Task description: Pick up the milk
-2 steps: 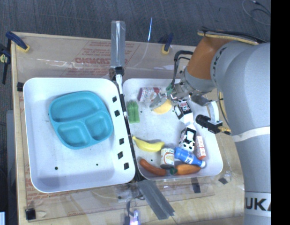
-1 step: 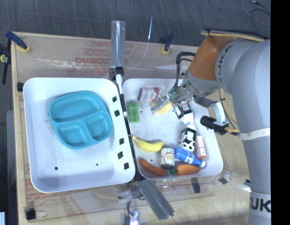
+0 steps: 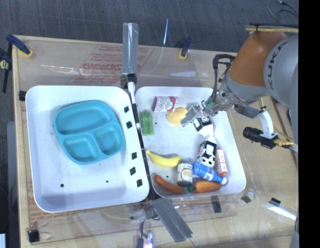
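Observation:
The milk (image 3: 208,150) is a small white carton with black cow patches. It lies in the right bin (image 3: 233,138) near the right wall, its top pointing toward the far side. My gripper (image 3: 196,116) hangs over the far part of that bin, a short way beyond the milk and just right of a yellow lemon (image 3: 173,117). Nothing shows as held in it.
Around the milk lie a blue bottle (image 3: 208,173), a can (image 3: 185,173), a red packet (image 3: 221,164), a carrot (image 3: 207,186), a banana (image 3: 163,159) and a red-white carton (image 3: 164,104). A green block (image 3: 147,123) is by the divider. A blue tray (image 3: 89,130) sits in the left bin.

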### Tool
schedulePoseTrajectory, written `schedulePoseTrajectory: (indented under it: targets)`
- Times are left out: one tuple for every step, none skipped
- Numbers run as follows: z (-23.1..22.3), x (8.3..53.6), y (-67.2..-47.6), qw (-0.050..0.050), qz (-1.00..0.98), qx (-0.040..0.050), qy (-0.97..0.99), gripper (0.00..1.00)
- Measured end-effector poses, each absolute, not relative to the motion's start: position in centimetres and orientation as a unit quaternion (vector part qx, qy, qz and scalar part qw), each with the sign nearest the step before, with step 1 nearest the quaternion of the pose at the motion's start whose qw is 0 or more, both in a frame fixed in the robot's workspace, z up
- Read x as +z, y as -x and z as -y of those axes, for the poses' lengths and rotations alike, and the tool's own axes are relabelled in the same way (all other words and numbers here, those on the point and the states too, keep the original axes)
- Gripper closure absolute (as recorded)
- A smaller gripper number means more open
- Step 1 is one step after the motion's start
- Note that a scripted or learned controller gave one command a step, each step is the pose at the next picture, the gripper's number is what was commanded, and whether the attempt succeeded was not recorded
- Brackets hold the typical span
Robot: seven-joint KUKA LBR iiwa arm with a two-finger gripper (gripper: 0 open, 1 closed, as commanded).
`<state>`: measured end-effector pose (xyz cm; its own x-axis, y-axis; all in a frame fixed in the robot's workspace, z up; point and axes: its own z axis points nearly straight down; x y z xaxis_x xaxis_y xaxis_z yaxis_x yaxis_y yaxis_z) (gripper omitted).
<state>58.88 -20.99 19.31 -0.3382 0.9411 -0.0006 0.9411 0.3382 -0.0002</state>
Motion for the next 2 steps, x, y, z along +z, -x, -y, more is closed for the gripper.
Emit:
schedulePoseTrajectory:
  targets:
    - [20.9, 16.7, -60.3, -0.001, -0.827, -0.0006, -0.562, 0.0]
    - [20.8, 9.3, -63.6, 0.002, -0.842, 0.0002, -0.54, 0.0]
